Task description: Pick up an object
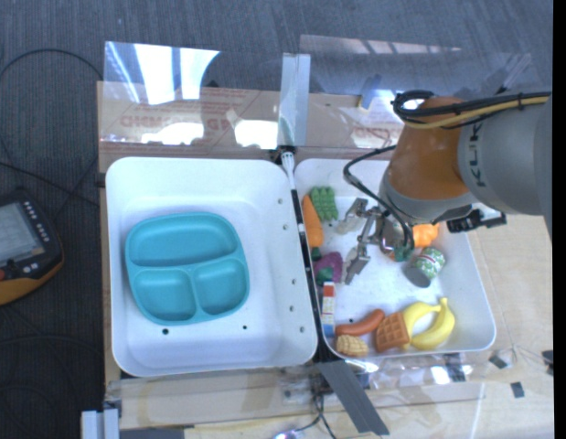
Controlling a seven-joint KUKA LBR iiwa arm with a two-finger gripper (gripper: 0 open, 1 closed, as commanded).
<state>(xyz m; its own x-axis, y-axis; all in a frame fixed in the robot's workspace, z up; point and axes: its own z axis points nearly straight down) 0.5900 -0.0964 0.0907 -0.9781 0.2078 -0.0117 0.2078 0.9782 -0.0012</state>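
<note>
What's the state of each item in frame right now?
gripper: open, low over the right bin, nothing between its fingers
teal tray: flat in the left bin, compartments bare
carrot: lying against the right bin's left wall
banana: lying near the front wall
hot dog: lying flat beside the waffle
green can: tipped on its side
</note>
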